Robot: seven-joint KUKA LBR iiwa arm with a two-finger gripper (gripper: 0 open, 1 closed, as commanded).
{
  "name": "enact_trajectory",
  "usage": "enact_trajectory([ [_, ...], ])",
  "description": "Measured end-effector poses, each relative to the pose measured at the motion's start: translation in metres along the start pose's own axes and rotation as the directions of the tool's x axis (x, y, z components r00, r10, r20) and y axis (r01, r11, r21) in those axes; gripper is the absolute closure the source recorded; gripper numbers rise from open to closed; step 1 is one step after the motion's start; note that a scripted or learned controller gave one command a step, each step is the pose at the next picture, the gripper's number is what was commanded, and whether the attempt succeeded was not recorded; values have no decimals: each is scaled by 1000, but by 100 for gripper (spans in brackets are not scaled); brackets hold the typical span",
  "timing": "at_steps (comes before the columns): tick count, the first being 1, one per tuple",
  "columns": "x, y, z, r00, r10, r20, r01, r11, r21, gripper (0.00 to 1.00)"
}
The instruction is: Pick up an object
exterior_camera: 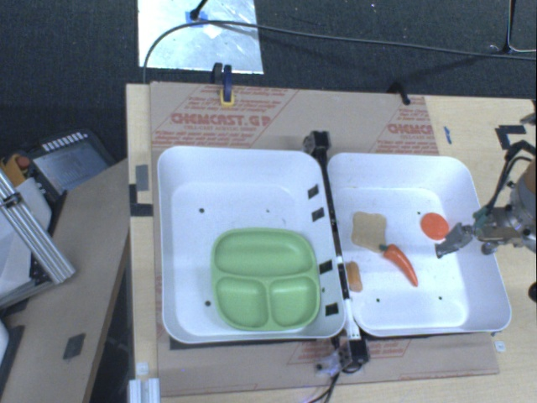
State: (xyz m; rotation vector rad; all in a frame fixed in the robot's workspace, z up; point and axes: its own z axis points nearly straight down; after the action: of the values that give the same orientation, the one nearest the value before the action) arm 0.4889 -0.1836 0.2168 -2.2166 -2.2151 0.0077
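Carrot (401,264) in right bin (482,305): long axis from 10 to 4 o'clock, tip toward 4. Gripper (450,243) at its 2 o'clock, apart; finger state indeterminable.

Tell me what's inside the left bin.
A green divided plate lies in the left bin, toward its near right corner. The plate's three compartments look empty. The bin floor beneath the plate is covered.
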Motion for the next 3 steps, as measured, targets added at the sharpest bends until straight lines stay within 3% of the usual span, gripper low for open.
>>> enact_trajectory([
  [1,0,3,-5,1000,-4,3,4,1000,-10,0],
  [3,1,5,99,1000,-2,1,2,1000,-7,0],
])
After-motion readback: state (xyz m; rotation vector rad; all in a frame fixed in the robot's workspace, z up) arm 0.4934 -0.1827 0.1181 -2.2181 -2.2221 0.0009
